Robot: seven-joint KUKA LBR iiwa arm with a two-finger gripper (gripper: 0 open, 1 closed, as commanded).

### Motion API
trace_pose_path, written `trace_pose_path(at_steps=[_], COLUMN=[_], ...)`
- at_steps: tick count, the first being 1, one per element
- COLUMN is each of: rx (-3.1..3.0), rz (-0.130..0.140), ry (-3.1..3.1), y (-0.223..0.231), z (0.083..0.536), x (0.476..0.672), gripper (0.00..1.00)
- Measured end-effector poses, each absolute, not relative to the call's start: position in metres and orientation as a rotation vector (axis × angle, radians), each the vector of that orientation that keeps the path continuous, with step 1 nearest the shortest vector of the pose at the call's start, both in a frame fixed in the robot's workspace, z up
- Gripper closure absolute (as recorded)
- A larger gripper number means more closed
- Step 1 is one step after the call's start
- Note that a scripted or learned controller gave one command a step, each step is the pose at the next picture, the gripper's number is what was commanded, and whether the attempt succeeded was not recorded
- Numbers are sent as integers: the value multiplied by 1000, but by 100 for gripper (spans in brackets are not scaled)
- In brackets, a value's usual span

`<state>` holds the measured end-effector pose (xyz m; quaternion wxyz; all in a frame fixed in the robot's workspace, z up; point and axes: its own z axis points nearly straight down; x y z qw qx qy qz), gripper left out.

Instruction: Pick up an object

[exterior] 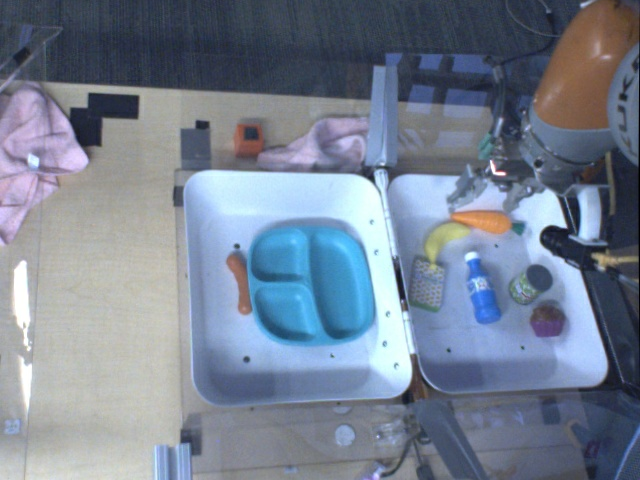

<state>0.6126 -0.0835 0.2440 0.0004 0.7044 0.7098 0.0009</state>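
Hovering above the carrot [484, 222], fingers [468, 184] blurred, grip unreadable.

Arm [590, 68]: grey, with an orange band just above the pincer
Pincer [492, 190]: grey metal, with a small red light and a teal spot at its base
Carrot [484, 222]: orange with a green tip, just below the pincer
Banana [444, 238]: yellow, below and left of the pincer
Bottle [481, 287]: blue with a white cap and a white label, below the pincer
Sponge [428, 285]: green-grey, speckled
Can [528, 286]: green with a dark lid
Small fruit [547, 319]: purple, below and right of the pincer
Bins [210, 268]: white
Divided plate [310, 283]: light blue, far left of the pincer
Sausage-like piece [240, 282]: orange-brown
Cloths [35, 148]: pale pink
Bench [90, 318]: pale wood
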Motion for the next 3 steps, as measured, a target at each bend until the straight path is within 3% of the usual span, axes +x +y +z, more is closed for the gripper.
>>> trace_pose_path(at_steps=[1,2,3], rx=[2206,1201,9], rz=[7,6,3], ry=[2234,2893,3126], y=[-82,-64,-69], z=[253,313,367], x=[615,580,599], gripper=[100,100,100])
